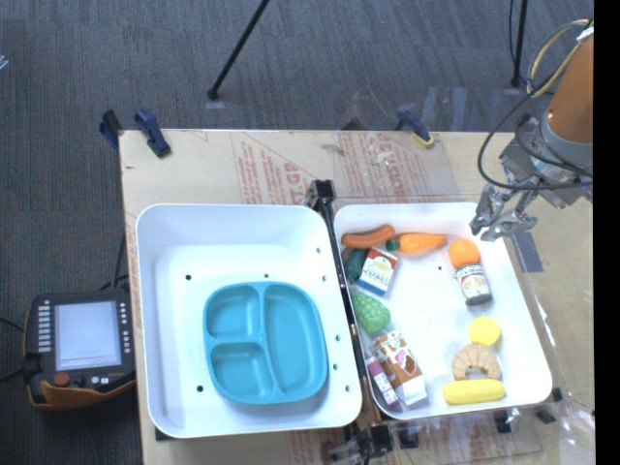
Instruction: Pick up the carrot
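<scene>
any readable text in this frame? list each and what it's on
Red print on the cardboard sheet under the bins: upside down, too blurred to read.
Small carton by the carrot: label too small.
Jar: label too small.
Boxes in the right bin: print too small.
Pendant screen: blank glare.

You'll find the carrot point(418, 244) lying flat in the right bin point(535, 337), near its far wall — a smooth orange body with a small green stub at its left end. It runs almost level left to right, its green end touching the red sausage point(368, 236) — its tapered tip toward the orange point(463, 253).
</scene>
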`<state>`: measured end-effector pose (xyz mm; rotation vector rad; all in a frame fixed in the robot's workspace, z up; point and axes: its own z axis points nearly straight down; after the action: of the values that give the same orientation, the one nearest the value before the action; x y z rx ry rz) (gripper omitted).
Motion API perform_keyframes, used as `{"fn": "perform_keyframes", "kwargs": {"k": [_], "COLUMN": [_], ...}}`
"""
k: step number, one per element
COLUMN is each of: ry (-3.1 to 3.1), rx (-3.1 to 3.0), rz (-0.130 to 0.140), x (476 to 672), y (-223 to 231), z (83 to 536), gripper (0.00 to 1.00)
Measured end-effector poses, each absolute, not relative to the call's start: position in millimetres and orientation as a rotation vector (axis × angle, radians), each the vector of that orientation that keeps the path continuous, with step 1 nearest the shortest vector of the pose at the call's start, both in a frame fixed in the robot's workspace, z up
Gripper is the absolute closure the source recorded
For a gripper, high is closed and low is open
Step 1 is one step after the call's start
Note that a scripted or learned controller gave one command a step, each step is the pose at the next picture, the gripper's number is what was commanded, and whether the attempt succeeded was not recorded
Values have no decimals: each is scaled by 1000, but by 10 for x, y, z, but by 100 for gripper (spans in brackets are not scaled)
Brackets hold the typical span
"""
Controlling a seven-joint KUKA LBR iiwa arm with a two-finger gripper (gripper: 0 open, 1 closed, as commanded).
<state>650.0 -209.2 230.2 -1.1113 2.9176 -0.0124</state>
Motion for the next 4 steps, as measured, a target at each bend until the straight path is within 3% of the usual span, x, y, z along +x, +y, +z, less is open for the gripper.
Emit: {"fn": "perform_keyframes", "kwargs": {"k": [1, 2, 3, 4], "ry": [2817, 2809, 2678, 2662], "rx": [-1384, -1389, -1632, -1630], "rz": [11, -1, 12, 34], "x": [6023, 6060, 6432, 6464], "y": [-1852, -1825, -2049, -1941], "z": [860, 1361, 856, 876], "gripper": [100, 100, 100, 0]}}
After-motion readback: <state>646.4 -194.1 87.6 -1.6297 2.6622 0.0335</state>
